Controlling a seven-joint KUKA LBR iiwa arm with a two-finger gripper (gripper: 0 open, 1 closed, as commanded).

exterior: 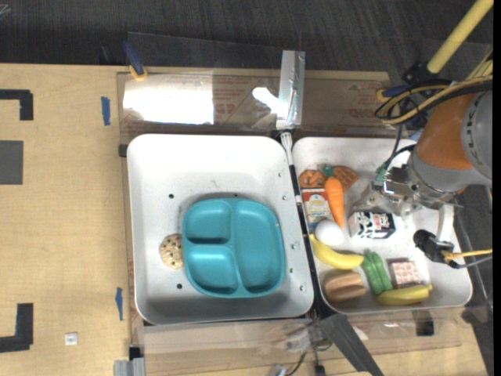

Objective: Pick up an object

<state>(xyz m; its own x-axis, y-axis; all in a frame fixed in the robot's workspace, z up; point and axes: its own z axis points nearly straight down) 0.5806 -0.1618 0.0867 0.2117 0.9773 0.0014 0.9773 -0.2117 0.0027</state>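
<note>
Camera view bins: two white bins (149, 210) are lying side by side.
Bananas: two (337, 255).
Carrot: one (336, 198).
My gripper (395, 193): hanging over the right bin; finger state I cannot tell.
Milk carton (371, 224): just beside and below it.

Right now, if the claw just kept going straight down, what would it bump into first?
Probably the small black-and-white cow-patterned carton in the right white bin. The claw hangs just above it, pointing down into the bin. Depth is hard to judge from this slanted view, so it might land beside it on the bin floor.
</note>
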